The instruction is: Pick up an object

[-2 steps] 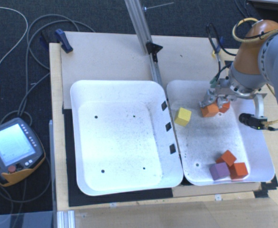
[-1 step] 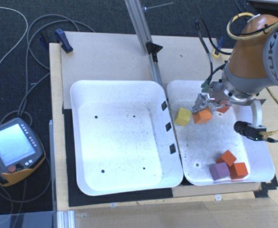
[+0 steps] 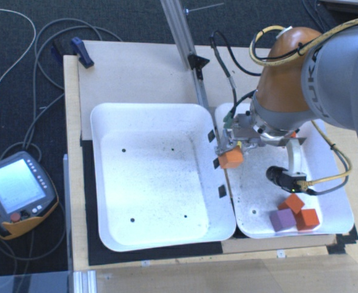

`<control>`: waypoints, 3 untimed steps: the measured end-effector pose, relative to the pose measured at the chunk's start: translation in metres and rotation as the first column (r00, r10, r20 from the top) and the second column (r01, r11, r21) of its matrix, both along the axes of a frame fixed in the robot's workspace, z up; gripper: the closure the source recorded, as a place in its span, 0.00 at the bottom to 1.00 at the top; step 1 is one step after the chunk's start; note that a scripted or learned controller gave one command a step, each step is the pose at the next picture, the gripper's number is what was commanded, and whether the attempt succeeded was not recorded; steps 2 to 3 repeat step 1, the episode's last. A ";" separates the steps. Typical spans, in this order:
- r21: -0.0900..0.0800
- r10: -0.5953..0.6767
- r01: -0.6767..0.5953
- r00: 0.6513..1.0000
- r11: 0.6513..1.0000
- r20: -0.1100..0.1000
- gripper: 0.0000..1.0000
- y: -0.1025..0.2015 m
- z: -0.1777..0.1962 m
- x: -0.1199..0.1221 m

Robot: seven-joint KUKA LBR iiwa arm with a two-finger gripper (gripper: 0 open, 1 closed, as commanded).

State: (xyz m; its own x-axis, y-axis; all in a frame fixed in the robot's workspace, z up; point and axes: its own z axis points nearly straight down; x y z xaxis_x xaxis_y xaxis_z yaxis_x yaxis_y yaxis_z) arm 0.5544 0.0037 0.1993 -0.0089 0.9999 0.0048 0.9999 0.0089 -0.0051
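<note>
My gripper (image 3: pixel 233 153) hangs over the left edge of the right bin (image 3: pixel 344 215), close to the seam between the two bins. An orange block (image 3: pixel 231 159) sits between its fingertips, and the fingers are shut on it. The block appears to be lifted off the bin floor. In the near right corner of the same bin lie a purple block (image 3: pixel 283 220) and two red-orange blocks (image 3: pixel 295 203) (image 3: pixel 308 219), packed close together. The grey arm with its orange band (image 3: pixel 289 47) covers the far part of the right bin.
The left bin (image 3: pixel 99 118) stands beside the right one, its floor bare white. A metal pole (image 3: pixel 179 23) rises behind the bins. A black cable connector (image 3: pixel 280 177) hangs from the wrist over the right bin. A teach pendant (image 3: pixel 17 191) lies on the floor at left.
</note>
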 end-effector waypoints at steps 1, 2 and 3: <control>-0.002 -0.002 0.002 1.000 1.000 0.005 1.00 0.051 0.005 0.007; -0.002 -0.002 0.002 1.000 1.000 0.005 1.00 0.051 0.005 0.007; -0.002 -0.002 0.002 1.000 1.000 0.005 1.00 0.051 0.005 0.007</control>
